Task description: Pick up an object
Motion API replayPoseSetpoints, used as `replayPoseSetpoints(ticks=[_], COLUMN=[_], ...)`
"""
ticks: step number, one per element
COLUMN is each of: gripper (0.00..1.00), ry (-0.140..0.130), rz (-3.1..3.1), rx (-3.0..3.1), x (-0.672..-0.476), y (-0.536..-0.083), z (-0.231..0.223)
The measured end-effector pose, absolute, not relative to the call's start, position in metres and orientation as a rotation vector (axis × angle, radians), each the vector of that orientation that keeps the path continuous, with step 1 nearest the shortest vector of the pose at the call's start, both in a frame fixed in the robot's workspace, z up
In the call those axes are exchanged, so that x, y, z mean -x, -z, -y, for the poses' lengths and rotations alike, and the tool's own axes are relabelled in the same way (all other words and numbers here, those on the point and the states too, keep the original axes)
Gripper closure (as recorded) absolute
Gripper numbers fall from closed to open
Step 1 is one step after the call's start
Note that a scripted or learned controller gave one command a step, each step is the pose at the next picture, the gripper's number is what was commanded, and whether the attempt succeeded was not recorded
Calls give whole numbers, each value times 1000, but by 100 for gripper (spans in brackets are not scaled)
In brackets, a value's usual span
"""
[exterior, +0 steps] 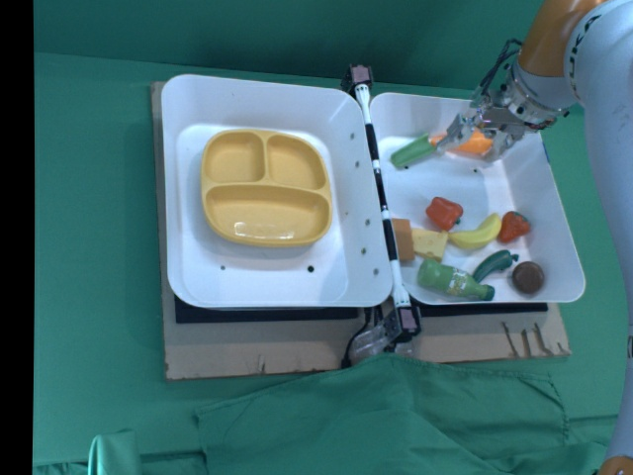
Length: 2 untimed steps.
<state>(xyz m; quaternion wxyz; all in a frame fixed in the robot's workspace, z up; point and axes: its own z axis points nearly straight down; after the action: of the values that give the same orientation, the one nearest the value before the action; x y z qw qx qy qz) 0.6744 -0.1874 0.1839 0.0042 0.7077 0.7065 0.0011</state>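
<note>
My gripper (479, 137) reaches down into the far part of the right bin (554, 216). Its fingers are shut on the orange body of a toy carrot (475, 146), whose green top (410, 152) sticks out to the left. Lower in the same bin lie a red pepper (444, 212), a banana (478, 234), a strawberry (513, 227), a cheese wedge (428, 243), a brown bread piece (402, 238), a green bottle (452, 280), a small dark green vegetable (494, 263) and a brown round piece (527, 278).
The left bin (188, 117) holds a yellow divided plate (265, 187). A black-and-white striped bar (381, 181) runs between the two bins. Green cloth (386, 414) is bunched at the bench's front edge.
</note>
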Motion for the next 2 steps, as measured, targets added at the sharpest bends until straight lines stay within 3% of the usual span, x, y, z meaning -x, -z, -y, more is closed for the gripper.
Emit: replayPoseSetpoints(ticks=[2], gripper=[0], ry=[-8], rz=[-2209], rx=[-2216], x=[-664], y=[-185], z=[187])
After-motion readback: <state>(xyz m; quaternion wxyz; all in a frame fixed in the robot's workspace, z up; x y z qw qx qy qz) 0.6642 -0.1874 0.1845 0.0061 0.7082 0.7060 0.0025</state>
